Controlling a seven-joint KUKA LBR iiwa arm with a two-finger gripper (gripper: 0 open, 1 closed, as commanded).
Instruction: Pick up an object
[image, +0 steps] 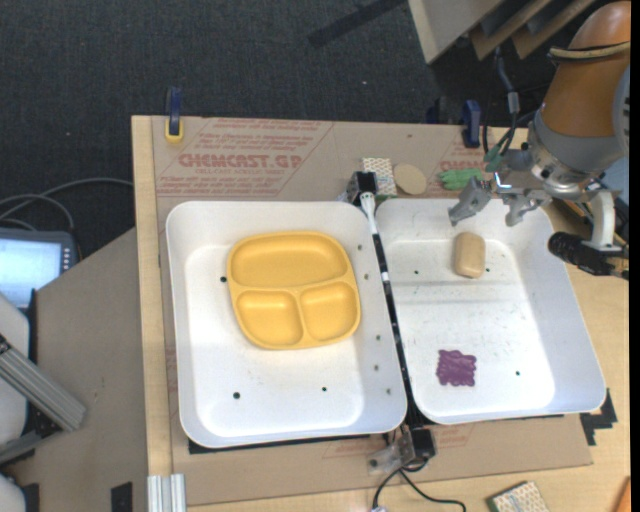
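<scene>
- The claw hangs over the far edge of the right bin, its two grey fingers spread apart, one tip toward the bin's far-left part and the other toward the middle of the far rim.
- Nothing sits between the fingers; they grip no object.
- Just near of the claw, a small tan rounded block lies on the right bin's floor, in its far half, close to the left finger but apart from it.
- A purple, knobbly object lies in the same bin's near half, toward the left side, well apart from the tan block.
- Above the claw the arm rises toward the upper right corner, grey below and orange above.
- The left bin holds a yellow divided plate with one wide compartment on the far side and two smaller ones on the near side, lying flat near the bin's middle.
- Both bins rest side by side, rims touching, on a brown cardboard sheet printed with red lettering, which covers the desk.
- On the cardboard beyond the bins lie a tan round disc and a green object.
- A blue clamp grips the cardboard's far-left corner.
- Dark carpet lies beyond the desk's far edge, and a grey cable curves over it at the left.
</scene>
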